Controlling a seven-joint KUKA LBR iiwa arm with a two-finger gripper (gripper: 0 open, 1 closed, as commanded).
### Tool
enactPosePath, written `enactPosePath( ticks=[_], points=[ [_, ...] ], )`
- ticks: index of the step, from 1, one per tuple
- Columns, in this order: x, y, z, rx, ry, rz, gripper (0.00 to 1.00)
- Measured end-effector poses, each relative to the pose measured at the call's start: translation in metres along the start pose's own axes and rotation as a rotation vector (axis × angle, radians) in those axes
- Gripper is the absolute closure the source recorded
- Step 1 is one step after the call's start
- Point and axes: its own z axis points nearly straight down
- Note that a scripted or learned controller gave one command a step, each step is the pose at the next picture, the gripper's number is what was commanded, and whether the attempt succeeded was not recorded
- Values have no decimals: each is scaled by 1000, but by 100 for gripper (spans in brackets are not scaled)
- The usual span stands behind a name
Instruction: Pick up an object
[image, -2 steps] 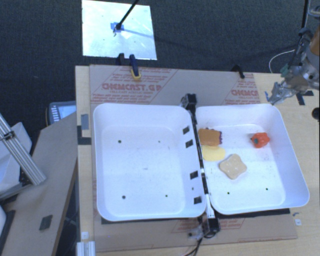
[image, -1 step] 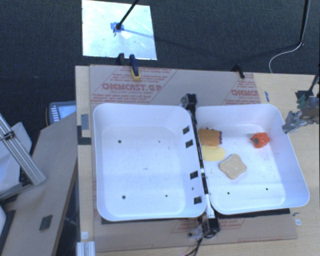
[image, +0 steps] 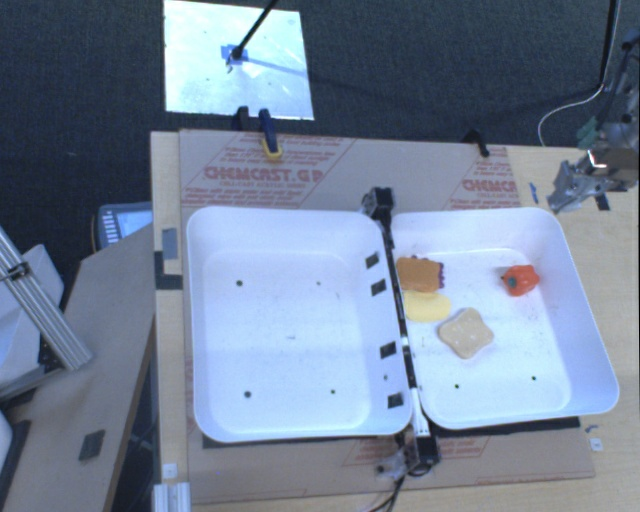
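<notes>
Left bin (image: 290, 330): white, shallow, nothing in it. Right bin (image: 560, 370): white, four items. Tan bread slice (image: 465, 333), at 6 o'clock of centre. Orange-brown block (image: 419, 274) with a purple edge, at 9 o'clock by the dividing wall; yellow disc (image: 427, 307) just beside it. Red piece (image: 519, 280), at 2 o'clock. My gripper (image: 580, 180): outside the right bin at 1 o'clock, holding nothing; finger spread cannot be told.

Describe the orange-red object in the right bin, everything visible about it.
The orange-red object is small, rounded and chunky, bright orange-red with a dark spot on its left side; it looks like a toy pepper or tomato, though too small to be sure. It lies on the floor of the right bin, toward the back right, alone, touching no other item.
</notes>
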Motion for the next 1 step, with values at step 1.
enactPosePath(
  ticks=[1],
  points=[
    [90, -11, -34, 8, 3, -1, 100]
  ],
)
